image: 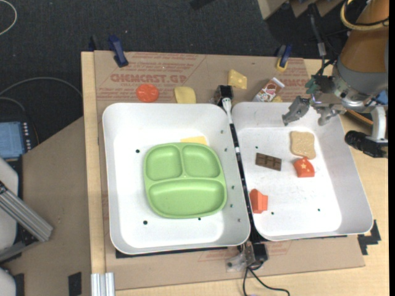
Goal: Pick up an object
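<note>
1. camera view shows the gripper (313, 110) hanging over the far edge of the right bin (345, 217), its two fingers spread apart with nothing between them; one fingertip splays toward the left, the other points down near the bin's back rim.
2. the spread reads as a ready stance: jaws apart above the bin suit a descent onto whatever lies under them.
3. the nearest candidate is the slice of bread (302, 143), lying flat just below and in front of the gripper, apart from it.
4. just beside the bread sits a small red piece (304, 167), close enough that a drop onto either could nudge the other.
5. a chocolate bar (268, 161) lies flat to the left of those two, with bare bin floor around it, so it looks the easier target.
6. an orange piece (258, 200) rests near the wall between the bins, an awkward spot for fingers to straddle.
7. the left bin (123, 214) holds a green divided plate (183, 179) with a pale yellow slice (194, 140) peeking out behind it.
8. on the cardboard behind the bins lie an orange round toy (147, 92), two yellow pieces (184, 95) and a small carton (267, 91), out of the working area.
9. the pick is not yet begun, as i judge it.
</note>
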You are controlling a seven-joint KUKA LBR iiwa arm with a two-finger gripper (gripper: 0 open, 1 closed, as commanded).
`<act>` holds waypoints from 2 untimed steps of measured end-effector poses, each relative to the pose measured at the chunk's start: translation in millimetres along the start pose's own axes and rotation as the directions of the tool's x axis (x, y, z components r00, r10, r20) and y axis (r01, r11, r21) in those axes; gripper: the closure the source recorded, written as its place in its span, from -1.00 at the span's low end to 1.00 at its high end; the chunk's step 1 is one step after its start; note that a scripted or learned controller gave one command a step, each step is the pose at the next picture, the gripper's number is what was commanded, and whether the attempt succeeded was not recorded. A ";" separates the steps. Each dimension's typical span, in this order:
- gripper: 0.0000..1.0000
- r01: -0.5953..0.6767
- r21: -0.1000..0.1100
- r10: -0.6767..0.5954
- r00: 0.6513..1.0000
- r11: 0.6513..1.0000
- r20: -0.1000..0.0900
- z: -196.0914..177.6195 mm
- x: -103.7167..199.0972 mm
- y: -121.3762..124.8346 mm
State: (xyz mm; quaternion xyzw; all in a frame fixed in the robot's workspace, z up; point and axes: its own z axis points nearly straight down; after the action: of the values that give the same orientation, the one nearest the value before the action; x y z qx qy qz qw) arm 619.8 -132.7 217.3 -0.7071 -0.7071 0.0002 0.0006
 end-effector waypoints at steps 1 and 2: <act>-1.00 -0.005 0.009 0.005 1.000 1.000 0.000 112.5 -71.5 -2.3; -1.00 -0.002 0.007 0.002 1.000 1.000 -0.003 132.9 -47.5 -48.5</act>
State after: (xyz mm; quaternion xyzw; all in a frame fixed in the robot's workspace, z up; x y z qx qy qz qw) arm 571.2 -180.1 84.3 -0.7078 -0.7064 0.0015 0.0040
